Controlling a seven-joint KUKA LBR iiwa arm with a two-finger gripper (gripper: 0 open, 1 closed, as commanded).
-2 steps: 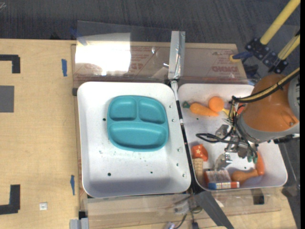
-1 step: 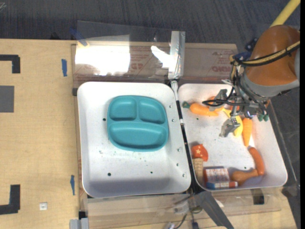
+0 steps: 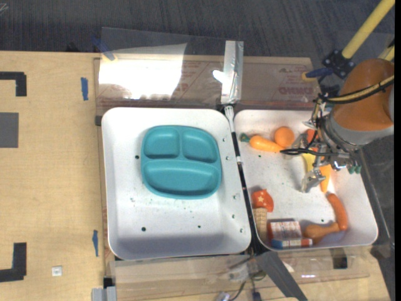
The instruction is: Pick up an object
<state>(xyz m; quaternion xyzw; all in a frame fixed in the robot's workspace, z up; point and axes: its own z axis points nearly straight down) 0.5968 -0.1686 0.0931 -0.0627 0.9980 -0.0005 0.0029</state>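
Observation:
The right bin (image 3: 357, 187) holds several toy foods. A carrot (image 3: 265, 145) and an orange ball (image 3: 284, 135) lie at its far left. A yellow piece (image 3: 307, 161) sits partly under the wrist. A red fruit (image 3: 262, 199), a labelled can (image 3: 285, 229) and an orange sausage (image 3: 338, 209) lie nearer the front. My gripper (image 3: 315, 179) is down inside this bin, right of centre, just above the sausage's upper end. A small orange bit shows beside it, and whether it is held is unclear.
The left bin (image 3: 119, 218) carries a teal divided plate (image 3: 182, 160). A brown sausage (image 3: 319, 231) rests at the right bin's front wall. A clear plastic sheet and a metal bracket (image 3: 232, 74) stand behind the bins. Cables hang around the wrist.

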